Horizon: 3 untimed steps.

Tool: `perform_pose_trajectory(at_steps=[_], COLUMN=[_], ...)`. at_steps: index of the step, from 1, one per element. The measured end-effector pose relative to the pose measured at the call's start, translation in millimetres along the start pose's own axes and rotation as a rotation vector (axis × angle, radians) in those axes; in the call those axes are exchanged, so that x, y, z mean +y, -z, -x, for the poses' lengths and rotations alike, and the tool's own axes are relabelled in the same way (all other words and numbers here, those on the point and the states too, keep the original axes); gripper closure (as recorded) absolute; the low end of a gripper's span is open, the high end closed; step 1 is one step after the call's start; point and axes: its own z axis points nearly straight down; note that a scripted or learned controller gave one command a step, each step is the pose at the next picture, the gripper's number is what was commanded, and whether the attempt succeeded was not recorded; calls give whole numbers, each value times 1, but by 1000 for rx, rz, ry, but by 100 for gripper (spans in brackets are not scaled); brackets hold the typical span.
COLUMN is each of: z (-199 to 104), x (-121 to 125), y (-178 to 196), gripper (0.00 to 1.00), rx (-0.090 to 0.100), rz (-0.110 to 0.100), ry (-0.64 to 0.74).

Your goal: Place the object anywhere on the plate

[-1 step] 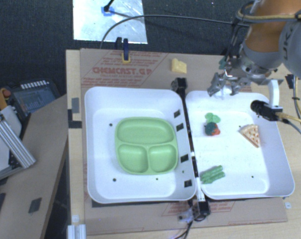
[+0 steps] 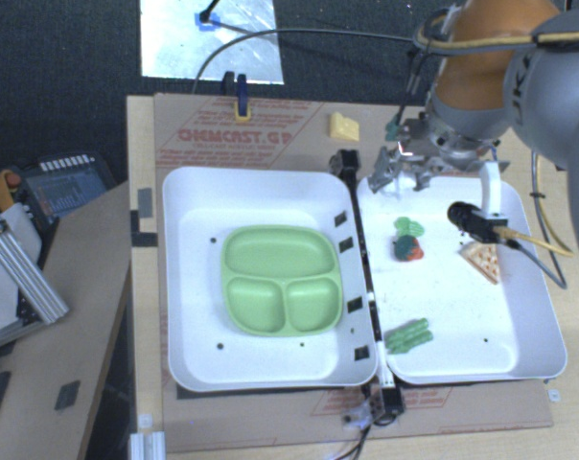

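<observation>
Clutter around the two bins, outside the task.

Foil sheet (image 2: 211,25) at upper centre on dark cloth, blue tape bit (image 2: 206,19) on it, black cable (image 2: 234,44) running across. Blue-and-yellow clamp (image 2: 239,97) at the cardboard board's (image 2: 261,134) top edge; board has red print. Yellow foam wedge (image 2: 344,126) upper centre-right on the board. Handheld control box (image 2: 52,192) at left edge, aluminium rail (image 2: 21,269) slanting below it. Black clips (image 2: 358,257) along the seam between bins.
</observation>
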Motion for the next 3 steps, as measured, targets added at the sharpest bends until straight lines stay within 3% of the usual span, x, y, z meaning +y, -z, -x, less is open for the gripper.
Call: perform_pose_trajectory(at_steps=[2,3], z=[-110,-134], x=[-15,-11], y=[-8,-16], gripper=[100,100], rx=[0,0], rz=[1,1], ry=[0,-2])
